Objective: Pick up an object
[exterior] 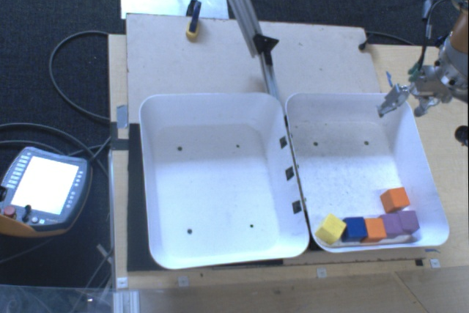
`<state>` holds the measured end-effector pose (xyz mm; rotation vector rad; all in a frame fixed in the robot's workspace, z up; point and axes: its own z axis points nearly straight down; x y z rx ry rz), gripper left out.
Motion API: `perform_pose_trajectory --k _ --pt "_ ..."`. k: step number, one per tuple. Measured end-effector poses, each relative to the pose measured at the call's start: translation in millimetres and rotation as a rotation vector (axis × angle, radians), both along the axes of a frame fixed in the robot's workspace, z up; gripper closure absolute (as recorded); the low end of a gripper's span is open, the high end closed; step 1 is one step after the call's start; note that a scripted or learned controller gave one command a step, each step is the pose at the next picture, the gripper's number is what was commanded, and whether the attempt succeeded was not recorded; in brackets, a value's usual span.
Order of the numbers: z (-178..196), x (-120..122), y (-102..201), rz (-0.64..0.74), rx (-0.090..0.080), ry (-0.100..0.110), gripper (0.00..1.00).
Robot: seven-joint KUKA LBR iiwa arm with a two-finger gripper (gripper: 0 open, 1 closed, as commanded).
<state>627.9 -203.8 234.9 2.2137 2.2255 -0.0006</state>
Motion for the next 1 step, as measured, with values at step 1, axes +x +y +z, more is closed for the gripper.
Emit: perform_pose_trajectory --k 1 --pt "-52.0 29.3 24.8 0.003 0.002 0.001 0.00"
